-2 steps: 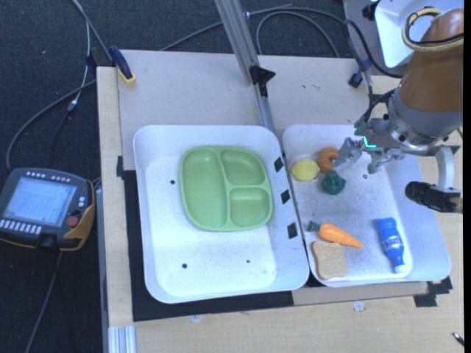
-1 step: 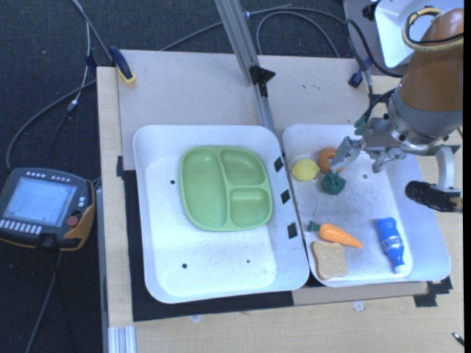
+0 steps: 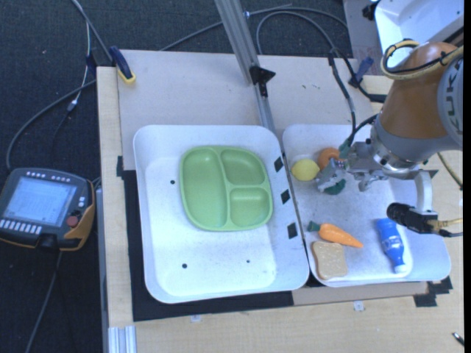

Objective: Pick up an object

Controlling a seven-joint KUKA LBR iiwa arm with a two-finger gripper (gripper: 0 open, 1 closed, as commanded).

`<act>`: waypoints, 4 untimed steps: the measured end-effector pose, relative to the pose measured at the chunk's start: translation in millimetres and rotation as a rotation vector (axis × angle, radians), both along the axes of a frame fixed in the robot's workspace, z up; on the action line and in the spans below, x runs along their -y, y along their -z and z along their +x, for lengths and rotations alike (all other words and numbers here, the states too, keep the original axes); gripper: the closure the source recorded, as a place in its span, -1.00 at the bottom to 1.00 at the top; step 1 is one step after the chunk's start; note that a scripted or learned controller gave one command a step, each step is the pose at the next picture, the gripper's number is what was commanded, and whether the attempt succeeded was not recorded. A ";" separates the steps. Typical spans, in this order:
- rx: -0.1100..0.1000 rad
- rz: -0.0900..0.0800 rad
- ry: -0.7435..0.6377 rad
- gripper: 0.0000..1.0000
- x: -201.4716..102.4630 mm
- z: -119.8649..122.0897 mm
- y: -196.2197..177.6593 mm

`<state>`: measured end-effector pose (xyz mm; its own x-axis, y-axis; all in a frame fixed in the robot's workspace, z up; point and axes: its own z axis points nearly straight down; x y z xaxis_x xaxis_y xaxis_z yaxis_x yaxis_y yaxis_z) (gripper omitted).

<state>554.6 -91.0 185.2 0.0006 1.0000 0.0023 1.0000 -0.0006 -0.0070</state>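
**Toast Up Front, Pincer Low in the Right Bin**

A slice of toast [image 3: 330, 260] lies nearest, at the right bin's [image 3: 427, 271] front edge. The pincer [image 3: 333, 179] hangs low over a small dark green thing [image 3: 336, 187]; whether it is open or closed cannot be told. At its 9 o'clock sits a lemon [image 3: 305, 170], at 12 an orange [image 3: 327, 156], at 6 a carrot [image 3: 340, 234], at 4 a blue tube [image 3: 391, 243]. A green plate [image 3: 225, 187] lies in the left bin [image 3: 158, 271].

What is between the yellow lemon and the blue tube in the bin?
In the camera view, the toy carrot lies roughly between the lemon and the blue tube, low in the right bin. White bin floor shows around it.
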 end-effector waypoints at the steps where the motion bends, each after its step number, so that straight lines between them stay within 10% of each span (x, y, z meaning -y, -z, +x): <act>1: -0.001 0.000 -0.001 -1.00 -0.1 5.3 61.4; 2: 0.006 0.000 -0.001 -1.00 -1.0 6.2 100.4; 3: 0.014 -0.004 0.001 1.00 0.4 8.1 86.4; 4: 0.014 -0.003 -0.001 1.00 3.5 7.8 22.4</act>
